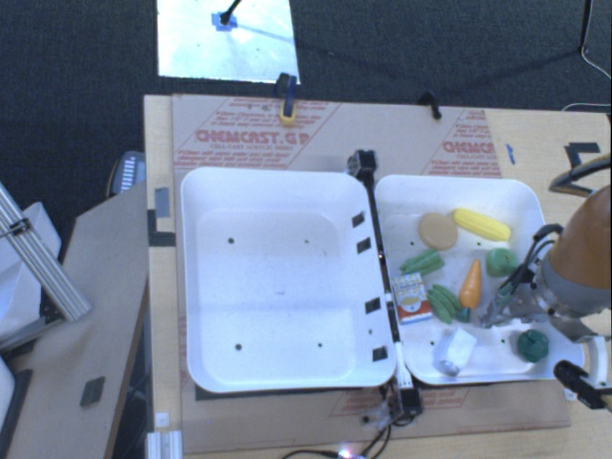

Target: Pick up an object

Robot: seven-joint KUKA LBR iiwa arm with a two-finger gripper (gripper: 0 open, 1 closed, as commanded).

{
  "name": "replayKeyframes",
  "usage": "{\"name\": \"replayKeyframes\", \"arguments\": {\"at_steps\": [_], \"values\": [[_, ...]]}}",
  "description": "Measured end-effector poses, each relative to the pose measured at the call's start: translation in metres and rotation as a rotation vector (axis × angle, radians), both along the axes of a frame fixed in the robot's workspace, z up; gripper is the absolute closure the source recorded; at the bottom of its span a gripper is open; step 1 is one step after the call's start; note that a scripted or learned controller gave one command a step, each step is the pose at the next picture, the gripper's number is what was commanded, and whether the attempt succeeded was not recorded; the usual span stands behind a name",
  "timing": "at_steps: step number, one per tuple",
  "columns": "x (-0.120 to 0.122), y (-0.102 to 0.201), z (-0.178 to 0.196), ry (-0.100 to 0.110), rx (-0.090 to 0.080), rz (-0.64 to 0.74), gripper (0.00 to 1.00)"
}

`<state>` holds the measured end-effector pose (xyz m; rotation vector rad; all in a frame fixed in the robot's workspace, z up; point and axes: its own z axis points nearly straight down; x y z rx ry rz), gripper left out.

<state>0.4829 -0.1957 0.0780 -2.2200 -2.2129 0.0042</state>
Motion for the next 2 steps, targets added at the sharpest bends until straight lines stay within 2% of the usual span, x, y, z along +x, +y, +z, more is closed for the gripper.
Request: {"name": "replayKeyframes", "arguments": {"at_steps": [1, 2], "values": [[0.071, 0.032, 0.007, -0.014, -0.005, 0.013, 1.0], [0.093, 0.01, 0.007, -0.012, -0.005, 0.008, 1.0]]}}
